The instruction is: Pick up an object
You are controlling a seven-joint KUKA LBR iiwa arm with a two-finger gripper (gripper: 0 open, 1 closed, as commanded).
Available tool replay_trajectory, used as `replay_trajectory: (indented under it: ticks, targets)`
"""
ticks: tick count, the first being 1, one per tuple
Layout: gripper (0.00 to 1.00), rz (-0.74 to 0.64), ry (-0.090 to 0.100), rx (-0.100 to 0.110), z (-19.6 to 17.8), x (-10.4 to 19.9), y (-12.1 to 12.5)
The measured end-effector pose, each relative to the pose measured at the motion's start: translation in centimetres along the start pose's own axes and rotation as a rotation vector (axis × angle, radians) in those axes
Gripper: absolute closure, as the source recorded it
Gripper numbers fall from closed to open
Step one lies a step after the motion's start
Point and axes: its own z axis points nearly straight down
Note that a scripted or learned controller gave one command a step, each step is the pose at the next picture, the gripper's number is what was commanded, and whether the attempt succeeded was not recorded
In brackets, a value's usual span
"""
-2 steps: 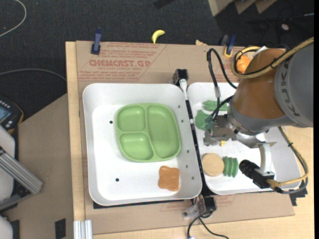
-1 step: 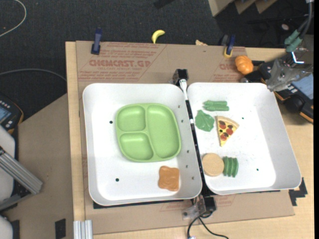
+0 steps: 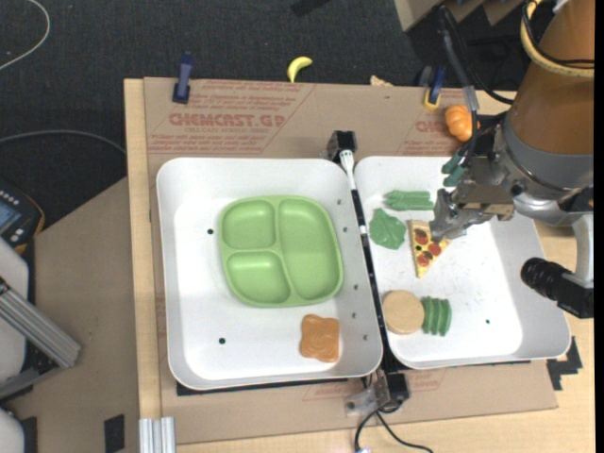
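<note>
The gripper (image 3: 444,223) is hanging low over the right bin (image 3: 528,343), its tip sitting just at the upper end of the toy pizza slice (image 3: 425,248). From this slanted view I cannot tell how the gripper is set or whether it has anything, since the dark tip is blending with the top of the slice.

The pizza slice is lying flat in the middle of the right bin, narrow end pointing down toward the near wall. It is looking like a small play-food piece: probably light, stiff and smooth-skinned, so it is likely to slide or tip rather than bend under a squeeze. Being thin and flat, it is offering little height to pinch; the best hold is probably across its two long edges near the wide crust end, where the sides are closest to parallel.

Neighbours are crowding it somewhat. A green leaf piece (image 3: 386,228) is lying just to its left, a green bean pod (image 3: 409,199) above that, and a round tan cookie (image 3: 404,311) with a green ridged piece (image 3: 436,315) touching it are resting nearer the front. In the left bin (image 3: 184,281) a green divided plate (image 3: 280,250) and an orange toy (image 3: 320,337) are sitting well apart from the arm.
</note>
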Motion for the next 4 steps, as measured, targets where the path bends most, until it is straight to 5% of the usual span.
replay_trajectory:
  ticks: [1,2,3,4]
  targets:
    - [1.00,-0.003,0.001,-0.008,3.7,4.9,0.1]
    - [1.00,0.007,-0.001,-0.036,-14.7,-1.1,0.0]
    - [1.00,-0.002,0.000,-0.006,-7.2,3.3,0.0]
    - [1.00,0.001,-0.002,0.005,11.1,7.4,0.0]
